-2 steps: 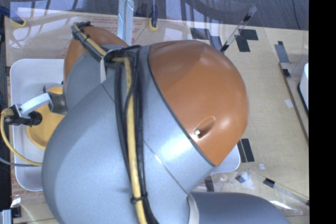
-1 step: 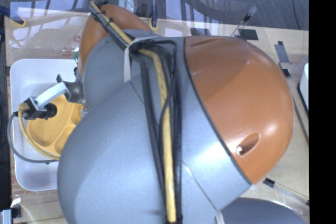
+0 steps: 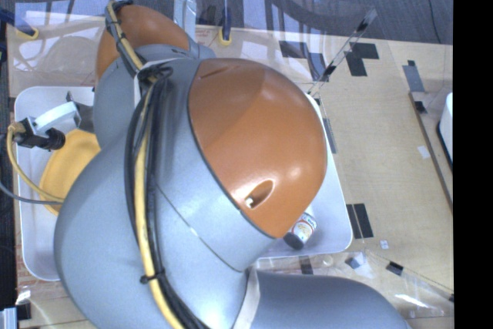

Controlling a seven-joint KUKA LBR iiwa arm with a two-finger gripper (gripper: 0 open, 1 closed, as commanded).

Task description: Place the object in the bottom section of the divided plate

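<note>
Small bottle (image 3: pixel 303 229), white with an orange label and dark cap, lies in the right bin (image 3: pixel 339 204) at its corner toward the table's (image 3: pixel 385 150) near edge, partly under the grey-and-orange arm (image 3: pixel 231 166); a yellow item (image 3: pixel 68 166) lies in the left bin (image 3: pixel 31 243); the claw's state cannot be told.

small bottle (image 3: pixel 302 230) at bin (image 3: pixel 339 221) corner

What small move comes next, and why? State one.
Probably raise the arm and draw it back right: its bulk covers most of both bins, hiding whatever lies beneath. A yellow thing in the left bin and a small bottle at the arm's edge are clear.
</note>
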